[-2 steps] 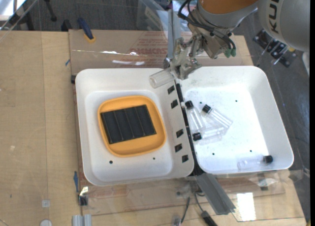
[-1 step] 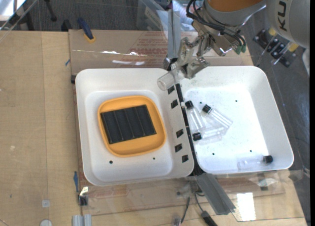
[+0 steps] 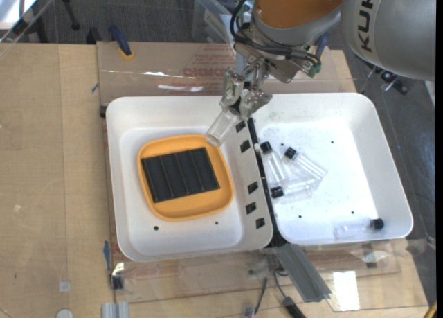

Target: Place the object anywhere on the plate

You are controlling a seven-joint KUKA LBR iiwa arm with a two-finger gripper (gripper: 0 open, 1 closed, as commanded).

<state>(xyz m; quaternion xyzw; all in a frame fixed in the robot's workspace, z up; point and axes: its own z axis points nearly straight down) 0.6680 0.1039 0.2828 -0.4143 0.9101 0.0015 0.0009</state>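
The gripper [image 3: 243, 100] hangs over the far edge of the left bin [image 3: 124, 192], right by the divider between the two bins, and there is a clear vial [image 3: 220, 128] pinched between its fingers, slanting down and to the left with its open end pointing toward the plate. So the fingers are closed narrow on the glass, gripping it near its upper end, and the lower end dangles free just off the far right corner of the orange plate [image 3: 185, 175]. That plate sits flat in the left bin with a dark ribbed pad [image 3: 180, 174] across its middle. Over in the right bin [image 3: 387, 171], more capped vials [image 3: 294, 171] lie in a loose cluster near the divider, and one more vial [image 3: 356, 228] rests alone at the near right corner. My read: this is the carry, nearly at the drop. To do it well, the arm wants to shift left and nearer so the whole tube, not just its tip, is above the plate, ideally over the pad. Then come low before letting go, because a round glass tube will likely roll or bounce if dropped from height. Releasing where it is now risks the vial landing off the rim on bare bin floor.
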